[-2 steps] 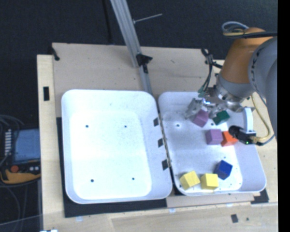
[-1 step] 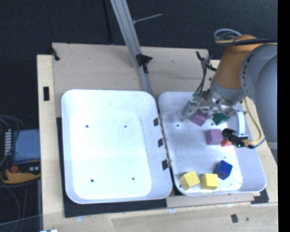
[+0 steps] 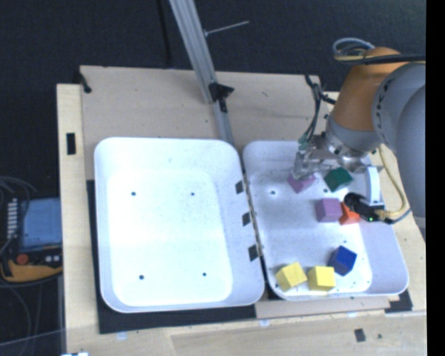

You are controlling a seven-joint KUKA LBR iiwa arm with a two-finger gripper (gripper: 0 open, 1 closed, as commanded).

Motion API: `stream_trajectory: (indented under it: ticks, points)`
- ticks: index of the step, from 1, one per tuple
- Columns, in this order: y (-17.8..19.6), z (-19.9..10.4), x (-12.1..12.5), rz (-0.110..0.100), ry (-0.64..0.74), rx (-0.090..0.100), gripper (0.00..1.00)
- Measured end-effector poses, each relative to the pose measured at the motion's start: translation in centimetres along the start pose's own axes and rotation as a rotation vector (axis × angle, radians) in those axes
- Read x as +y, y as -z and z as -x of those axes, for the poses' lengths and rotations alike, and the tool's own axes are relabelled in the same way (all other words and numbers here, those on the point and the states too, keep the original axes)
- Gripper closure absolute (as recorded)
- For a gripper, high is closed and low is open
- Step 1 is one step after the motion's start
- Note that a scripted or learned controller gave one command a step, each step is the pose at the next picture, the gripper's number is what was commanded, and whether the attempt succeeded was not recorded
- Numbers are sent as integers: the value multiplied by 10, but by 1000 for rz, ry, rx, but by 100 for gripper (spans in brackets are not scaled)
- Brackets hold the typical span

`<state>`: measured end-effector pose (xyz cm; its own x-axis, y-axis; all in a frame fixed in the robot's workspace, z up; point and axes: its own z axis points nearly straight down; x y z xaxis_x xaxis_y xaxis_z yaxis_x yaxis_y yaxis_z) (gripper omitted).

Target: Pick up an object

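- Jaws can't be made out from where I stand; the gripper [image 3: 305, 170] is down low in the right bin [image 3: 282, 221], right at a small purple block [image 3: 301, 183] at the far side, touching or nearly so. Whether it has hold of that block I can't tell.
- By my reckoning the step is the grasp itself; the next move calls for a clean lift straight up, to prove the block comes along.
- Nearest to me in that bin: two yellow blocks [image 3: 290, 276] side by side, and one blue block [image 3: 343, 260] just beside them.
- Further in: a second purple block [image 3: 328, 209], with one orange piece [image 3: 348, 215] touching it.
- Farthest: one green block [image 3: 337, 178] beside the gripper.
- Two bins in all; the left bin [image 3: 170, 221] sits alongside.
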<state>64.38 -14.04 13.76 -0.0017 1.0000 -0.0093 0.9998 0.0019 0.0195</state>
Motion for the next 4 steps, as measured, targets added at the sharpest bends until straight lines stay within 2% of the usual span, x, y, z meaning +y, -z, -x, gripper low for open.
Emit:
stream_trajectory:
  ticks: [1,2,4]
  points:
    - [65,0,3,-11,1,7,100]
    - [78,1,5,-16,4,8,100]
    - [99,-104,-39,-19,5,11,100]
